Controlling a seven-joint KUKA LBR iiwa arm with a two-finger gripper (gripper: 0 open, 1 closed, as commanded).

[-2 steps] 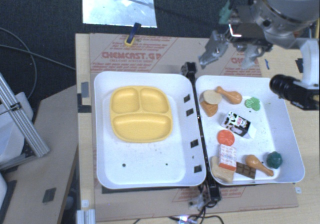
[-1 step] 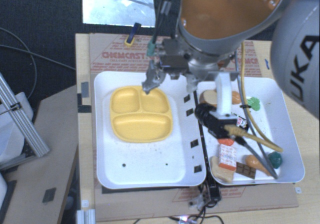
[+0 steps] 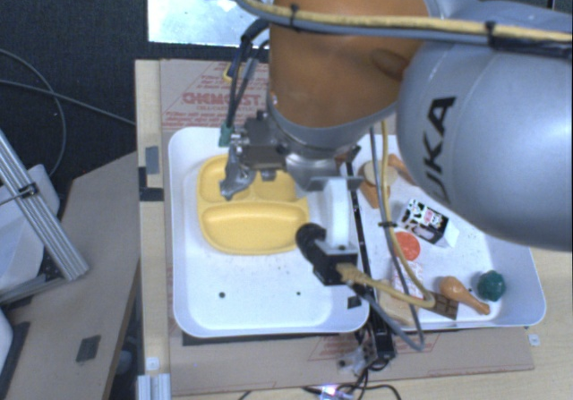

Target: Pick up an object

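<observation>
A yellow two-compartment tray [image 3: 253,221] lies in the left white bin [image 3: 224,304], towards its far side. My gripper [image 3: 236,182] hangs from the big grey and orange arm and reaches down over the tray's far left compartment, at or just above its rim. Nothing shows in its grasp from this angle. The arm's body hides the tray's far right corner and much of the divide between the bins.
The right bin [image 3: 515,300] holds a black-and-white carton [image 3: 427,221], an orange-red disc [image 3: 407,247], a tan wooden piece [image 3: 460,290], a dark green ball [image 3: 491,284] and a tan item [image 3: 372,173] partly under the arm. Cables trail along the divide to the front edge.
</observation>
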